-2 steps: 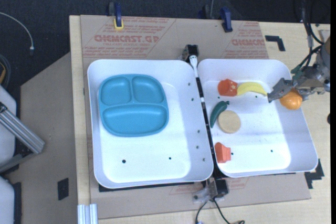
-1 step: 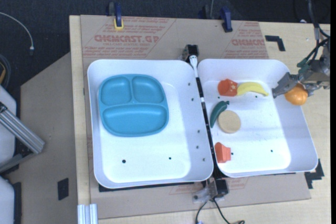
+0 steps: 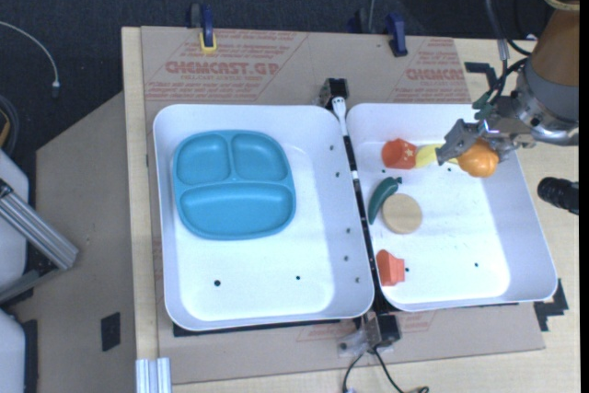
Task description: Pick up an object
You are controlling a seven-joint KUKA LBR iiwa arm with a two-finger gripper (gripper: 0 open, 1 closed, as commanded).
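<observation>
The gripper (image 3: 463, 143) hangs low over the right bin's (image 3: 515, 285) upper part, just beside the orange fruit (image 3: 479, 163) it seems aimed at (whether it grips anything I cannot tell), placed for a straight descent.

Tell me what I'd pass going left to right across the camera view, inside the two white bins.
Blue divided plastic plate → green pepper-shaped toy → red tomato-like toy → small yellow piece → round orange toy fruit.
</observation>
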